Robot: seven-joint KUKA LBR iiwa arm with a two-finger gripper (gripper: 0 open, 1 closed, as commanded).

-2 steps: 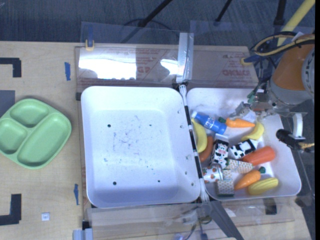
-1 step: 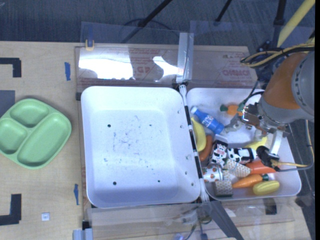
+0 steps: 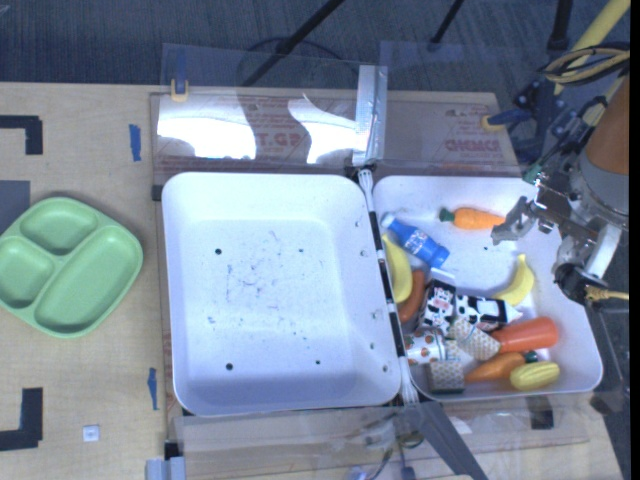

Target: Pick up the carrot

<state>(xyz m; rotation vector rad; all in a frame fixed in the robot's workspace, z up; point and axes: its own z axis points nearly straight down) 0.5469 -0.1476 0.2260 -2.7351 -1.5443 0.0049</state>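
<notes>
item: carrot (image 3: pixel 477 218), small toy, orange body tapering to one end with a green tuft at the left, smooth moulded plastic by the look of it; it lay flat near the back wall of the right bin (image 3: pixel 590 368), apart from the other pieces, not lifted. status of task: pick not yet made; the approach, the closing and the lift were all, in my judgement, left to do. item: end effector (image 3: pixel 518 222), grey metal with cabling, hung just to the right of the carrot at the bin's right side, close to it but not touching; whether it was wide or narrow i could not tell from where i stood, and nothing showed between its parts. item: blue bottle (image 3: pixel 418 243), glossy, cylindrical, lying slantwise below the carrot. item: banana (image 3: pixel 519 282), yellow, curved, smooth. item: clutter at the bin's front, packed together: a black-and-white cow-patterned piece (image 3: pixel 462 310), an orange-red rounded piece (image 3: pixel 524 334), a yellow lemon-like piece (image 3: pixel 535 374); further pieces too jumbled to name. item: left bin (image 3: pixel 190 218), shallow white plastic, rounded corners, faint blue scribbles on the floor. item: green divided plate (image 3: pixel 70 265), matt, three compartments, on the pale wooden tabletop (image 3: pixel 80 408) well to the left.
</notes>
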